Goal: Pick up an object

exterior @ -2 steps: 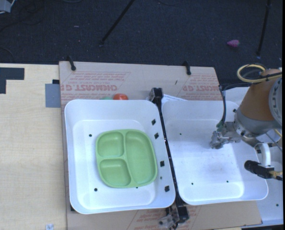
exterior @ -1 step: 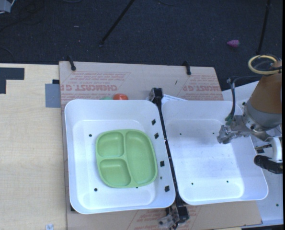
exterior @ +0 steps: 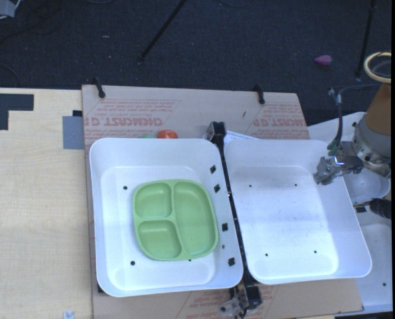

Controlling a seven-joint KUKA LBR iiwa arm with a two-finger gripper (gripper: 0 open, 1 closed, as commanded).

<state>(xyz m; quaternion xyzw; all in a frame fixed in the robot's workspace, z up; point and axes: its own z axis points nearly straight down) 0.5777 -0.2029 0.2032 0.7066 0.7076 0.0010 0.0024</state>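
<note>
Gripper (exterior: 324, 171) sits at the far right rim of the right bin (exterior: 297, 271), its state too small and blurred to tell. Nothing is seen held. Left of it, well apart, the green divided plate (exterior: 175, 219) lies flat in the left bin (exterior: 111, 258). Judged from this, the approach has not begun; next the arm (exterior: 376, 131) must cross leftward over the divider and descend onto the plate's rim.

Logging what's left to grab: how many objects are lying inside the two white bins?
1. A light green plastic divided tray with three compartments lies flat in the left shallow white bin. A small orange-red object sits outside, behind that bin's far rim, partly hidden.
</note>
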